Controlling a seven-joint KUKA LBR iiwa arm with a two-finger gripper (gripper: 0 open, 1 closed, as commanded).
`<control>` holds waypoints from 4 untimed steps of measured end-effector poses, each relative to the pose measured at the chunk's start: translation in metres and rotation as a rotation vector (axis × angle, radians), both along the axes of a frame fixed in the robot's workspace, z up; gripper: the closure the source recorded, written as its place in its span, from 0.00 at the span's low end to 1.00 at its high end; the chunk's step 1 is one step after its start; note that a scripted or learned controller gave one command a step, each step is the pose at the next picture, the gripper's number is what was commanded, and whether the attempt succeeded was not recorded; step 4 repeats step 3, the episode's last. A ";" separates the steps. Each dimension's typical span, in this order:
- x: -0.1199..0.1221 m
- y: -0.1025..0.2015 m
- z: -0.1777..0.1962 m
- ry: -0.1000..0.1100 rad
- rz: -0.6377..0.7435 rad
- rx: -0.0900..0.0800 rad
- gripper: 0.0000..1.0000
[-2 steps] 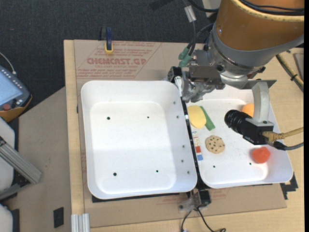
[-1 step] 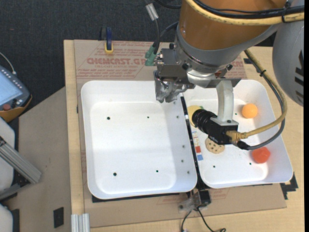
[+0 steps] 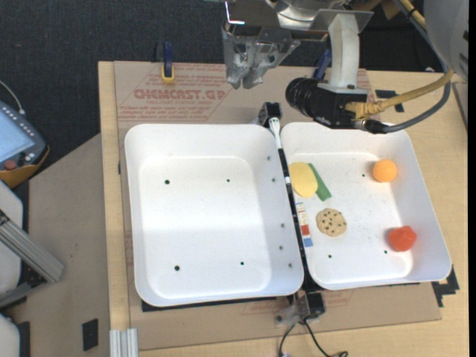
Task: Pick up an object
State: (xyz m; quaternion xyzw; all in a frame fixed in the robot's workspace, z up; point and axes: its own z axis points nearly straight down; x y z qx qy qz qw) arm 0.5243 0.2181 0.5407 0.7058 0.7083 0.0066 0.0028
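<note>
My gripper [image 3: 249, 71] hangs high above the far edge of the left bin [image 3: 149, 155], over the cardboard behind it, with nothing seen in it. The right bin [image 3: 424, 199] holds a yellow oval piece [image 3: 302, 178] with a green strip [image 3: 321, 186] beside it, a round cookie [image 3: 331, 222], an orange ball [image 3: 384, 170] and a red ball [image 3: 401, 238]. A black-and-white pen [image 3: 277, 146] lies along the rim between the two bins, its cap end toward the gripper.
A small striped strip [image 3: 303, 225] lies by the divider in the right bin. Brown cardboard [image 3: 186, 88] lies under both bins, with a blue and yellow clamp [image 3: 168, 62] at its far edge. A clip [image 3: 312, 303] sits at the near edge.
</note>
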 end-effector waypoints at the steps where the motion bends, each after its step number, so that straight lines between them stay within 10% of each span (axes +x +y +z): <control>1: 0.015 0.007 -0.006 0.009 -0.002 -0.005 1.00; 4: 0.030 -0.025 -0.006 0.009 -0.006 -0.005 1.00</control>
